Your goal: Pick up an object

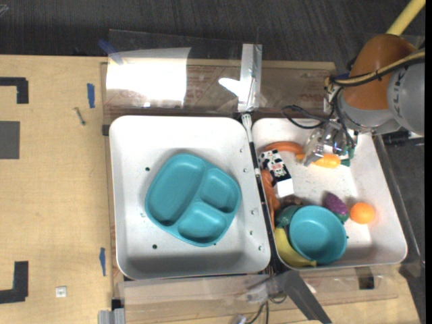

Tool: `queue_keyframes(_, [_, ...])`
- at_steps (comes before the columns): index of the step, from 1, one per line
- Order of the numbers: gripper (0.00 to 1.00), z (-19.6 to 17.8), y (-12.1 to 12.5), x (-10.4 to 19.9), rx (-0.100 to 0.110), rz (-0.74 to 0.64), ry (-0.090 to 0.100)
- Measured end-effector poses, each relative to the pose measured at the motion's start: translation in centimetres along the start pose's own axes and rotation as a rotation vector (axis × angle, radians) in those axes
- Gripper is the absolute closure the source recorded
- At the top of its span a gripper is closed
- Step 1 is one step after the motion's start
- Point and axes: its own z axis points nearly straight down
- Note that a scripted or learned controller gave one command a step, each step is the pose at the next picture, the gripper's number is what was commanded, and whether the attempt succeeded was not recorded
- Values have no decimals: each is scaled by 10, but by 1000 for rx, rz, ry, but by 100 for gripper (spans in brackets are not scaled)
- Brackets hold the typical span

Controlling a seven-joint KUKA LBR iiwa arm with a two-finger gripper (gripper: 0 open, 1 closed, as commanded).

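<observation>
Here, nearest first:
Counter (47,181): pale wood, carrying two shallow white bins side by side.
Left bin (128,248): holds a teal divided plate (194,198) with three compartments, lying flat near the middle.
Right bin (385,238): crowded along its near and left side.
Teal bowl (316,232): upright at the near edge, with a yellow banana (289,248) curving beside and partly under it.
Purple piece (335,205): just beyond the bowl, beside a round orange fruit (362,212).
Black-and-white carton (275,171): lies against the bin's left wall, over an orange carrot-like piece (285,148).
Small object (329,160): yellow-orange, rounded, lying in the far part of the right bin, right under the gripper.
Gripper (329,147): low over that object; whether the jaws are released or clenched on it, I cannot tell.
Arm (381,79): grey with an orange band, reaching in from the right.
</observation>
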Motion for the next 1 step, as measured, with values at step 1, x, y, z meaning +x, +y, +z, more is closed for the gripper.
queue_keyframes(1, [0,-1,-1,3,3,0,20])
